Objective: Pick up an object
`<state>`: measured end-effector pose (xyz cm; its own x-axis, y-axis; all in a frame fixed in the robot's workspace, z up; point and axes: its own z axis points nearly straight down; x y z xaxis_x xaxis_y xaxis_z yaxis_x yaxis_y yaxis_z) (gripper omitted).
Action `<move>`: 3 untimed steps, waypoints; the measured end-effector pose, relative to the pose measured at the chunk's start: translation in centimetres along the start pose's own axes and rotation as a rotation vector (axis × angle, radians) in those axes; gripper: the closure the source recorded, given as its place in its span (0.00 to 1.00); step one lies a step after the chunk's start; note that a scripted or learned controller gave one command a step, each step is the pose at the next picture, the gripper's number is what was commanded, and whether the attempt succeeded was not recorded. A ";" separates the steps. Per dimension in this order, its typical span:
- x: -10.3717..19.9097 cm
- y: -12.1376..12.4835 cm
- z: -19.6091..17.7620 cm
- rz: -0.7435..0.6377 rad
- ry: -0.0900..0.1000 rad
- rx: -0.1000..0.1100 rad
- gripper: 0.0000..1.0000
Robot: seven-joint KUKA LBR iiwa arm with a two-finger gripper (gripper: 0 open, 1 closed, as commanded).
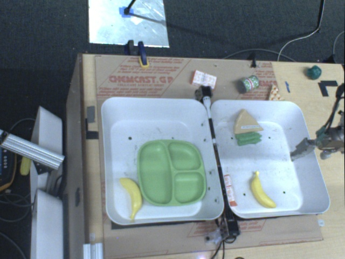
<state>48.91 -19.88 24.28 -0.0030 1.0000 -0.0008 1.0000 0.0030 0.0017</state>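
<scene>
The right bin (pixel 302 117) holds a yellow banana (pixel 262 190) near its front. A tan wedge-shaped block (pixel 246 122) lies toward the back, touching a small green block (pixel 248 138) just in front of it. In the left bin (pixel 116 117) a second banana (pixel 132 196) lies at the front left corner, against a green divided plate (pixel 172 172). My gripper (pixel 302 149) reaches in over the right bin's right wall, well to the right of the green block and above the banana. Nothing shows in its grip.
A small green-and-white can (pixel 249 83) and a white label card (pixel 204 79) lie on the cardboard behind the bins. A black divider strip (pixel 213 144) runs between the bins. A teal object (pixel 315 72) sits at the far right.
</scene>
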 end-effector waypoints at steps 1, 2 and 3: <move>8.1 -0.3 12.8 0.000 0.002 0.004 0.00; 9.3 -0.2 15.9 0.001 0.001 0.001 0.00; 9.3 -0.1 14.8 0.001 0.003 -0.001 1.00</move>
<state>48.79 -10.54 9.50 -0.0021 1.0000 0.0019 1.0000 0.0020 0.0031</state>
